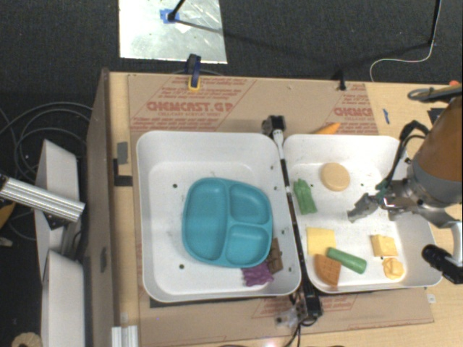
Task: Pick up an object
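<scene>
The arm enters from the right edge of the frame, and its hand (364,207) sits low over the middle of the right-hand shallow white plastic bin (311,147), on a bare patch of floor with objects ringed around it. Whether its fingers are spread or pressed together I cannot tell; nothing shows between them.

The likely targets lie loose in that bin: a round tan disc (336,176) toward upper centre, a small dark green block (304,196) against the left wall, a flat yellow square (321,240), a long green cylinder (346,259) lying across the lower middle, an orange waffle-like piece (327,270), and two small yellow pieces (384,246) at the lower right. They are scattered apart, which leaves room for a grasp.

In the left-hand white bin (155,150), a teal divided plastic plate (227,221) lies flat, with a purple scrap (255,275) at its lower edge.
</scene>
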`<action>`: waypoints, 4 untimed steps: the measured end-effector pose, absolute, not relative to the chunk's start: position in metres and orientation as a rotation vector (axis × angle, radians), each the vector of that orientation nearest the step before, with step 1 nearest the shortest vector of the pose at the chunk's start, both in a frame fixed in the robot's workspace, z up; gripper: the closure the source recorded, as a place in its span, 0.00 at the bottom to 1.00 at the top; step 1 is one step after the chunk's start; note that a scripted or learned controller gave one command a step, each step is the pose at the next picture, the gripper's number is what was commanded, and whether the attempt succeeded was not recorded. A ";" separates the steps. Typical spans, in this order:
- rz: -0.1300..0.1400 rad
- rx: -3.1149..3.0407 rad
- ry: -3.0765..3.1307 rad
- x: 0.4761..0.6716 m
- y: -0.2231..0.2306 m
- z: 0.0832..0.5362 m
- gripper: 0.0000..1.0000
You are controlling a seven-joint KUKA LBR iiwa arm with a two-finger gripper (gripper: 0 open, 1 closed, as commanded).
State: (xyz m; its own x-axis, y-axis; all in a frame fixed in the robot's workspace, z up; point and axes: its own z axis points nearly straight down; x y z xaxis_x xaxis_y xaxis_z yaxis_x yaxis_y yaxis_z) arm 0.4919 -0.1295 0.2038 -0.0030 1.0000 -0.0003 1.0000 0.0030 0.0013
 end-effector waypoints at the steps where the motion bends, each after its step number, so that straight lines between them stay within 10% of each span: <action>1: -0.002 2.218 2.233 0.485 -0.087 0.082 0.00; 2: 0.009 2.206 2.220 0.594 -0.123 0.086 0.00; 3: 0.009 2.207 2.225 0.658 -0.113 0.086 0.00; 4: 0.009 2.205 2.224 0.657 -0.114 0.099 1.00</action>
State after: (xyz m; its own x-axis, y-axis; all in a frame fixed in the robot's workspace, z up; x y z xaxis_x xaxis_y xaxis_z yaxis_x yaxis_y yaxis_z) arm 0.6575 -0.1139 0.0986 -0.0086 1.0000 -0.0026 0.9999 0.0087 0.0111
